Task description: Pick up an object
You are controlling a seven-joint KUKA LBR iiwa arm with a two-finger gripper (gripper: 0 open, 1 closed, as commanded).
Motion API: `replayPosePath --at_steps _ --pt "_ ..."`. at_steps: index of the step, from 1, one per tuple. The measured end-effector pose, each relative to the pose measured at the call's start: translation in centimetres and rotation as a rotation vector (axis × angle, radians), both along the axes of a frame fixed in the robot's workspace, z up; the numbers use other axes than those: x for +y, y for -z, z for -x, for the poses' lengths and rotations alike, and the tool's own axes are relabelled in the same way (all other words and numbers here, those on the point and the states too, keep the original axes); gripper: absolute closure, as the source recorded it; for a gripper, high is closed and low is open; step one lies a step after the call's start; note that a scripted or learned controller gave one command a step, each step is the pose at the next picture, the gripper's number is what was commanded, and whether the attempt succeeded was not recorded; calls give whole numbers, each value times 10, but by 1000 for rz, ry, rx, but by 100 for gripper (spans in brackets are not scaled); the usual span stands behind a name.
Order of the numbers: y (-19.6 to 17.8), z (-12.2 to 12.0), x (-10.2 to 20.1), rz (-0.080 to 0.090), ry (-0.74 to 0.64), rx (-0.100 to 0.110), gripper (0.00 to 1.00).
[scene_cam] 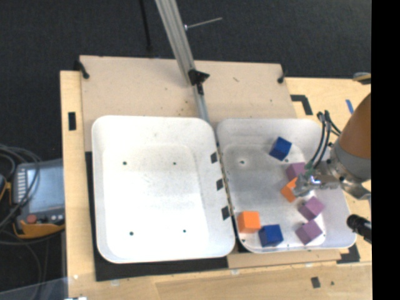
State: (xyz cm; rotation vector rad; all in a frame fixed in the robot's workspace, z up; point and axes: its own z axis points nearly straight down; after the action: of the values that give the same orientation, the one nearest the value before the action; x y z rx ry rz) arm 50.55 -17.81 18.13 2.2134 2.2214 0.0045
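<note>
Small orange block [289, 190], tilted, right bin [250, 136], beside purple block [295, 169]

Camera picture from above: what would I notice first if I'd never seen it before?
Probably the bright little blocks scattered in the right bin: a blue block near the top, an orange block and another blue block at the bottom, and purple blocks along the right side. Next, the robot arm reaching in from the right, its gripper low over the blocks. The left bin is a big white shape beside them.

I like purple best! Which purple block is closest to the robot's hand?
The top purple block, right beside the hand. The two other purple blocks sit lower down.
</note>
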Motion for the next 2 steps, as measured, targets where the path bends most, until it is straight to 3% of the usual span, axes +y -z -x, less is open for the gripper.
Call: replayPosePath --at_steps 2 --pt "-111 -5 -10 0 -2 -1 100"
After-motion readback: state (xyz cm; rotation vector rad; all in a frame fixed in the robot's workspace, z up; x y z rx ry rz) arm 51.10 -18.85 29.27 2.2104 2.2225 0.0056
